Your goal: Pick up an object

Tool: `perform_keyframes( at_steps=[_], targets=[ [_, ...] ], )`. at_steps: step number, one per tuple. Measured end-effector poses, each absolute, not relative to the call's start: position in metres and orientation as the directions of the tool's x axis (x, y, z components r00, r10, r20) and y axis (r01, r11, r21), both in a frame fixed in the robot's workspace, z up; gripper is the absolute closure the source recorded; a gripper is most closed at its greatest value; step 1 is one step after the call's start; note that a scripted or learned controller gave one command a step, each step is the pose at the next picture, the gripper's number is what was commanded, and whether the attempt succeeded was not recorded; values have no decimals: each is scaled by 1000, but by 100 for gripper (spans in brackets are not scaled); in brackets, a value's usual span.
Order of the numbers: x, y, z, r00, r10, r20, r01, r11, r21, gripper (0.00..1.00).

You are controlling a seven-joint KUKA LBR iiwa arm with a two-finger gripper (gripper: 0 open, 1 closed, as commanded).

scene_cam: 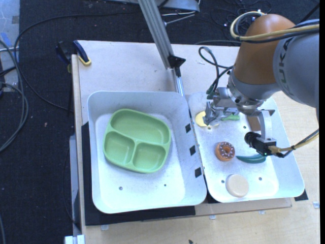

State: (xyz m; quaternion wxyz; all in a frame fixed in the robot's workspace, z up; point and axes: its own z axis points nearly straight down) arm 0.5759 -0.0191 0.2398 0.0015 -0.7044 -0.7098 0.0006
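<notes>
My gripper (209,119) hangs low over the far left corner of the right bin (289,179). It is right above a small yellow object (201,119) and partly covers it. A small green piece (231,117) lies just to the gripper's right, under the wrist. Nearer the front lie a brown glazed donut (225,151), a teal curved object (252,158) and a cream round disc (237,185). Nothing can be seen held in the gripper.
The left bin (101,187) holds a light green divided plate (137,140). A slanted metal pole (158,27) runs from the top down to the bins' far edge. Cables trail from the wrist over the right bin. The bench edge is close in front.
</notes>
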Motion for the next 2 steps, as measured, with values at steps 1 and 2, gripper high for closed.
perform_keyframes(
  at_steps=[1,2],
  targets=[
    [561,36,246,-9,1000,2,1000,9,-2,100],
    [544,84,232,-8,1000,1,1000,8,-4,100]
  ],
)
